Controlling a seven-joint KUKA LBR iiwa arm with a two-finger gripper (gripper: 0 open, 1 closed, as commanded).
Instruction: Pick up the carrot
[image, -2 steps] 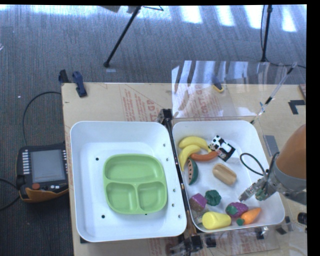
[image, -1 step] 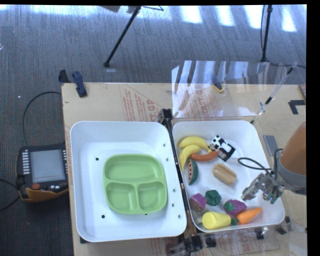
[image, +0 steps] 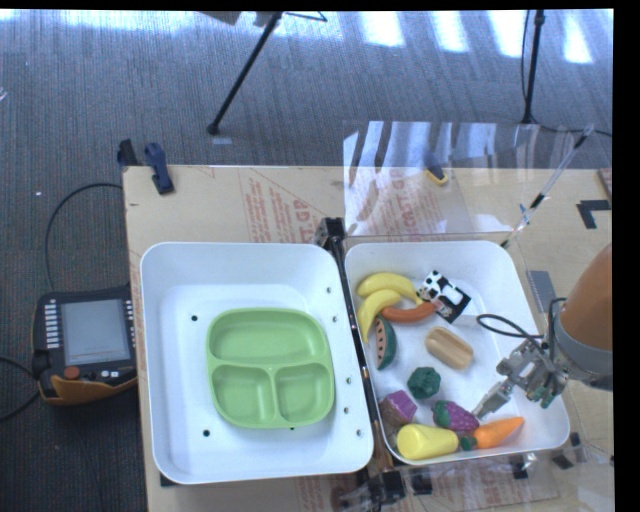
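Small orange toy carrot (image: 497, 432) lying at the near edge of the right white bin (image: 500, 262), two-finger grey gripper (image: 497, 398) hovering just above it, fingers slightly spread, gripping nothing (purple toy eggplant (image: 455, 415) just left).

The worktop (image: 240, 205), faced in tan cardboard, is carrying two white bins side by side. The left bin (image: 170, 300) is sitting touching the right bin (image: 500, 262) along their shared edge. A blue clamp (image: 157, 167) is gripping the worktop's far corner, well beyond the left bin. A clear panel (image: 450, 180) is standing just behind the right bin.
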